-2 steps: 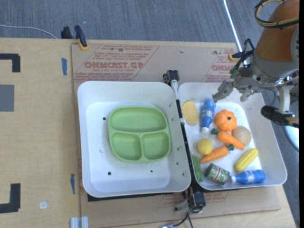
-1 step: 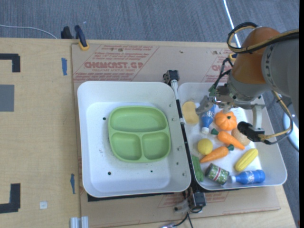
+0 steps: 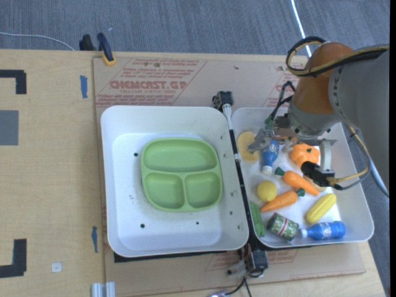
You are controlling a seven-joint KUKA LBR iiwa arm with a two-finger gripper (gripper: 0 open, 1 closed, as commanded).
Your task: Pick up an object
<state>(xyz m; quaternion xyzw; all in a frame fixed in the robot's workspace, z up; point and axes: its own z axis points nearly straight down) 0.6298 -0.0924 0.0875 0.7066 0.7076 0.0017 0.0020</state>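
Gripper (image 3: pixel 272 142): hanging over right bin (image 3: pixel 365 218), wrist hiding its rear; finger state impossible to tell. Right bin is holding small blue-capped bottle (image 3: pixel 270 158) just under gripper, yellow lemon (image 3: pixel 266 190), two carrots (image 3: pixel 300 181), corn cob (image 3: pixel 321 207), can (image 3: pixel 283 226), blue bottle (image 3: pixel 325 230). Left bin (image 3: pixel 117 166) is holding green divided plate (image 3: pixel 181 173).

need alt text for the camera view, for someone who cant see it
A grey and orange robot arm reaches from the right, its gripper low over the right white bin, which holds toy carrots, a lemon, corn, a can and small bottles. The left white bin holds a green divided plate.
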